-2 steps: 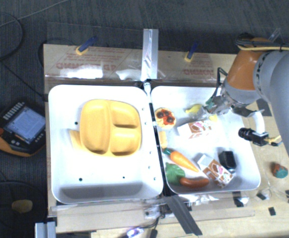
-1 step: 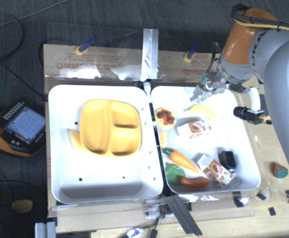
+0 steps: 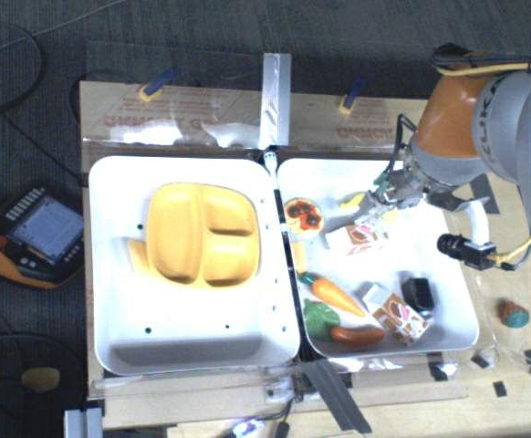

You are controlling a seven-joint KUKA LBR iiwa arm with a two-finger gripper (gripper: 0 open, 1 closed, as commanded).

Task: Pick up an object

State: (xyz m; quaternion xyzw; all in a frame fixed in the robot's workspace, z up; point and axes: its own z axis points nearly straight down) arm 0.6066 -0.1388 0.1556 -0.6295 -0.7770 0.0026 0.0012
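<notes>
The grey arm with its orange band reaches in over the right-hand white bin (image 3: 466,331), and its claw (image 3: 381,196) hangs low over the bin's upper part, close to a small white carton with red print (image 3: 364,237) and a pale yellow piece (image 3: 353,203) just beside it. From here I cannot tell how the claw is set, nor whether it has anything. To my eye this is the reaching step: the arm is lining up on something to lift, most likely that carton. The next move calls for a straight descent onto one item without nudging its neighbours.

The right bin is crowded. There is a round toy pizza slice with dark spots (image 3: 303,214) near the divider, an orange plastic carrot (image 3: 333,292), a green toy vegetable (image 3: 320,319), a brown sausage-shaped toy (image 3: 356,336), a patterned small box (image 3: 400,318) and a black block (image 3: 418,294). The left white bin (image 3: 110,336) holds a yellow divided plastic tray (image 3: 203,234), lying flat.
</notes>
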